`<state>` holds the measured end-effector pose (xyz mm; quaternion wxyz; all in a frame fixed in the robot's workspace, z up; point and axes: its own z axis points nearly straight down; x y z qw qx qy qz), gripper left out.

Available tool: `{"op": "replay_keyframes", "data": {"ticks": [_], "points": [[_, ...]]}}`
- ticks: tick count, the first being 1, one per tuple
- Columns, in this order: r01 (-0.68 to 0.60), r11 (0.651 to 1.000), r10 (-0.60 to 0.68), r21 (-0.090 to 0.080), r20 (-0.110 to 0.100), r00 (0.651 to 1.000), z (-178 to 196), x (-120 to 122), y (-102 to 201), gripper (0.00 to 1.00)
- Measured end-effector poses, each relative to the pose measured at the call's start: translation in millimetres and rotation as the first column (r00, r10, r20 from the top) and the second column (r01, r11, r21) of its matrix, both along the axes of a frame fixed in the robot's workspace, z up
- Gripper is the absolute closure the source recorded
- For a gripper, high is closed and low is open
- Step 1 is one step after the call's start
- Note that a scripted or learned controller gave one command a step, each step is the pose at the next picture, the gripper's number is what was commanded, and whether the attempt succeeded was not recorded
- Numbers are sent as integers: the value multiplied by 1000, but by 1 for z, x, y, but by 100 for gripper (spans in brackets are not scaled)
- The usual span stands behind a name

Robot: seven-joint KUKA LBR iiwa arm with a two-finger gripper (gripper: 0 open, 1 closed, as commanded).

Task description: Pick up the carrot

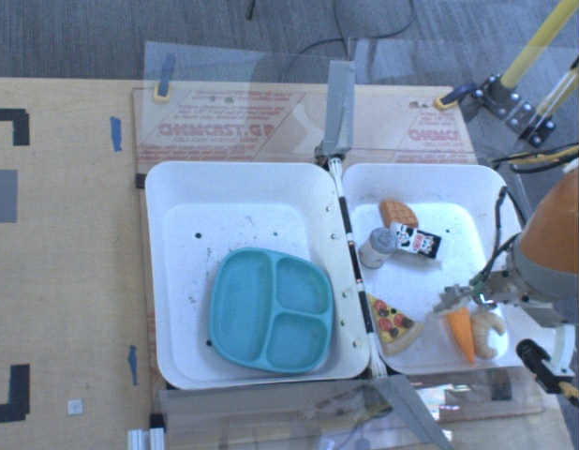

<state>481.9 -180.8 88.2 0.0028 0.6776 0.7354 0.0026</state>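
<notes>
The gripper [469, 298] is seen low in the right bin [430, 181], near that bin's front right corner, at the end of the grey arm [552, 261] with its orange band, which reaches in from the right. Whether the gripper is spread or pressed together cannot be told, since its metal parts are small and blurred. The carrot [460, 334] lies on the bin floor just below the gripper, its thick end up against the gripper and its tip pointing toward the front wall; it cannot be told whether the two are touching. A pale, rounded item [488, 331] lies just beside the carrot on its right. Farther left, in the front left corner of the same bin, a pizza slice [393, 323] is found. Toward the back of the bin a small grey bottle [377, 247] lies near the dividing wall, with a black and white carton [420, 242] just to its right and a brown bread-like piece [398, 213] behind them. In the left bin [177, 195] a teal divided plate [272, 310] with three compartments is set toward the front. Both bins rest on the wooden counter [65, 279], on which blue and black tape marks are seen.
</notes>
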Motion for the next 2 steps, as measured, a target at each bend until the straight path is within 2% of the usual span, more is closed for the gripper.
{"op": "replay_keyframes", "data": {"ticks": [1,2], "points": [[8,1000,-8,-6,6,1000,11,1,-5,100],[-142,990,142,-1,-5,990,112,22,30,100]]}}
